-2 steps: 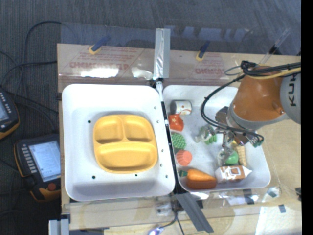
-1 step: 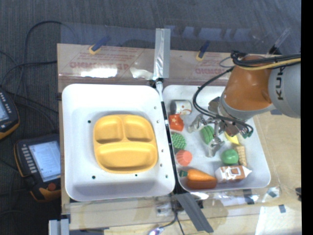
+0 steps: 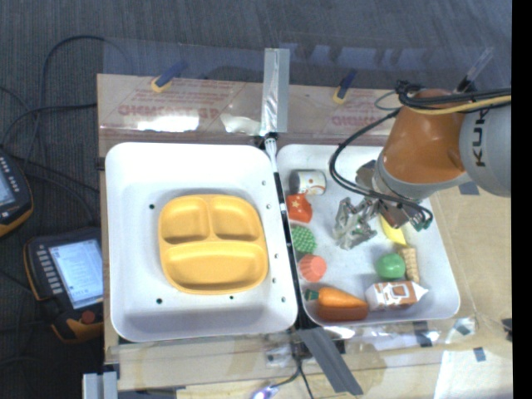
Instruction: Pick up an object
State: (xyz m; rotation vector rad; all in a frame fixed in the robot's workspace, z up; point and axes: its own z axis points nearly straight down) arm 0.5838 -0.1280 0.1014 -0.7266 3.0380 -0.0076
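My gripper [image 3: 353, 227] hangs over the middle of the right bin [image 3: 440, 285], its metal fingers pointing down with a small gap between them and nothing in them. Around it lie a red tomato-like piece [image 3: 299, 209], a green round piece [image 3: 303, 239], a pink strawberry-like piece [image 3: 312, 268], an orange carrot [image 3: 337, 303], a small milk carton [image 3: 397, 293], a green ball [image 3: 390, 265], a yellow banana [image 3: 392, 229] partly under the wrist, and a small white can [image 3: 306, 180].
The left bin [image 3: 133, 223] holds a yellow divided plate [image 3: 213, 242]. A metal divider post [image 3: 275, 86] stands between the bins at the back. Black cables [image 3: 349, 152] loop over the right bin's far side. Tablets lie off the bench at left.
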